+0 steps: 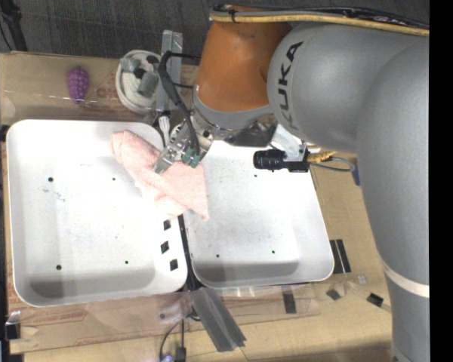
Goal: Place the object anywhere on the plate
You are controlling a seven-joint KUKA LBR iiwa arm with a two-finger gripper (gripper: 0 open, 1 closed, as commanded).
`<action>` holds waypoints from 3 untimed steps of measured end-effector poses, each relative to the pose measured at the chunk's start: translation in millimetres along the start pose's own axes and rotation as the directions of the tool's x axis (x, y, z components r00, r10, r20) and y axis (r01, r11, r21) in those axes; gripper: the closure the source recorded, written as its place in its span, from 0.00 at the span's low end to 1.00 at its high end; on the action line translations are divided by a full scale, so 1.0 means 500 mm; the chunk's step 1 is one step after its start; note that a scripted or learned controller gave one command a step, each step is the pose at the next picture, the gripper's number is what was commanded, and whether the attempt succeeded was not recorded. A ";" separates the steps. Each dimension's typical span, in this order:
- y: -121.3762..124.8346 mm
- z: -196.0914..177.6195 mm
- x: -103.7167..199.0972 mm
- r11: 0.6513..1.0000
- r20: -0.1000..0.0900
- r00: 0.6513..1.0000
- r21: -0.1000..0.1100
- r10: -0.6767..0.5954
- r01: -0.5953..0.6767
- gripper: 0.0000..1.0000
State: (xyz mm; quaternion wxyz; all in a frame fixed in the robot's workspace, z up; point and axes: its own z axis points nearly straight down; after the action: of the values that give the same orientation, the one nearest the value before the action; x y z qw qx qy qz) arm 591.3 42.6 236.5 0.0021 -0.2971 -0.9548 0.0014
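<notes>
Pink cloth (pixel 166 173) lies crumpled across the divide between the left bin (pixel 68 225) and right bin (pixel 264 225), mostly in the left one's upper right corner. Gripper (pixel 175 155) sits on the cloth's top edge; its state can't be told.
</notes>
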 end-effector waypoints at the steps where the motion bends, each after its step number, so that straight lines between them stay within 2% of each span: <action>1: 0.050 0.024 0.085 0.919 0.001 0.919 0.000 -0.394 0.394 1.00; 2: 0.108 0.002 0.178 0.821 0.001 0.821 0.000 -0.571 0.571 1.00; 3: 0.159 0.010 0.268 0.818 0.001 0.818 0.001 -0.575 0.575 1.00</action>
State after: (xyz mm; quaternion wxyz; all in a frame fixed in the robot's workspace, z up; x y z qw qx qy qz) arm 525.9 184.3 231.6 0.0021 0.0048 -1.0000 0.0012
